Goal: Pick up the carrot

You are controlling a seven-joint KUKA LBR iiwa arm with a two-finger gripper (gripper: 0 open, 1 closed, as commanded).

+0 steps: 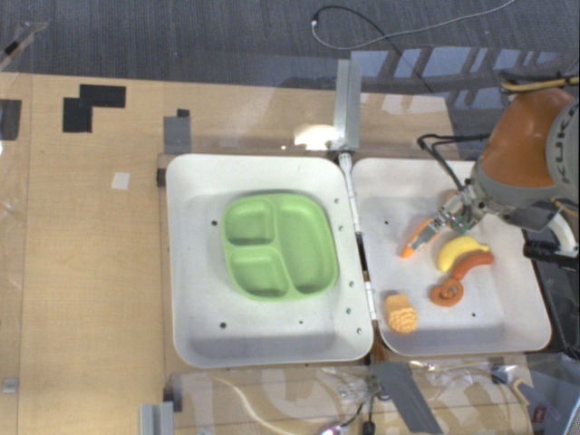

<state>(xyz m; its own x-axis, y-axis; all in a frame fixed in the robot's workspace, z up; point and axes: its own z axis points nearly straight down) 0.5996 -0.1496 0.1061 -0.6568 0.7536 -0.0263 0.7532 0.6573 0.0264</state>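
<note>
Camera view is showing the bench (82,270) from above with two shallow white bins side by side. The left bin (195,333) is holding a green divided plate (276,246) near its middle. The right bin (507,333) is carrying the food items.

The carrot (420,238) is lying in the right bin, a little left of that bin's centre and toward its far edge. Its long axis is running on a diagonal: the orange tip is pointing toward the near-left corner of the bin, while the thicker end is rising toward the far-right corner, where it is meeting the gripper (448,220).

The arm (526,148) is reaching in over the right edge of the bin, its orange band sitting above the wrist. The jaws are sitting at the carrot's upper end and appear to be closing around it, opened only about as wide as the carrot is thick; the carrot's tip looks to be touching or just above the bin floor, and which cannot be told.

Just beside the carrot, toward the right edge, a yellow banana (453,252) is lying with a reddish-brown sausage (471,263) against it. A round brown piece (446,293) is sitting just below them. A corn cob piece (401,313) is resting near the near-left corner of the right bin.
</note>
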